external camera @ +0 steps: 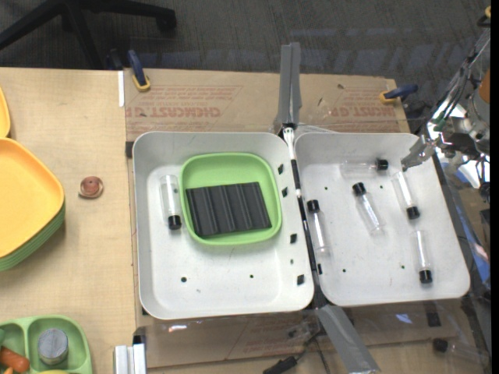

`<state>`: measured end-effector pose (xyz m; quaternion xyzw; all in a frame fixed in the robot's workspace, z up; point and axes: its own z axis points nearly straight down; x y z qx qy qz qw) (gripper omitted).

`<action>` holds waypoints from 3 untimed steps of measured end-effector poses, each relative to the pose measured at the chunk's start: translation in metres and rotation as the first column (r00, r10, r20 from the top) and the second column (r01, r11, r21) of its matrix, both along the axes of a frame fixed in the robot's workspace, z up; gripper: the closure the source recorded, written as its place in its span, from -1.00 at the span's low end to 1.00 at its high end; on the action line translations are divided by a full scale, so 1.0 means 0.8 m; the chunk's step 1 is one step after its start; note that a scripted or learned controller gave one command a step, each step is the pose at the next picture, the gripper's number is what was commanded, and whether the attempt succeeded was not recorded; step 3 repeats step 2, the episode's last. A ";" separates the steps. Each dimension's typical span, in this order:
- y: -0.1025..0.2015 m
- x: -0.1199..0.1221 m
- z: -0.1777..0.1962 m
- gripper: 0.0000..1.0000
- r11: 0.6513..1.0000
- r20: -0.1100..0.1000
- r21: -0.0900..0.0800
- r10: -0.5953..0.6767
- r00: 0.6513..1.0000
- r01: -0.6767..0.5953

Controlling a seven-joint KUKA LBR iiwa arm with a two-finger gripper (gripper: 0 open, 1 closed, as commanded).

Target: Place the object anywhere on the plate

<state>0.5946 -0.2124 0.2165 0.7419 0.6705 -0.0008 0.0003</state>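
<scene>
While the claw [415,156] hangs over the right bin's [448,287] far right corner, I can't tell how it is set, and nothing shows in its grip. Just beside it lies a clear vial with a black cap [366,166], with four more vials scattered across that bin. Over in the left bin [226,291], a green plate [230,170] carries a dark ribbed block [228,208], and another vial [169,201] lies just left of the plate.
</scene>
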 end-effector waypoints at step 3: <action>-0.006 -0.025 0.062 -1.00 0.996 0.000 0.000 -0.084 0.996 0.084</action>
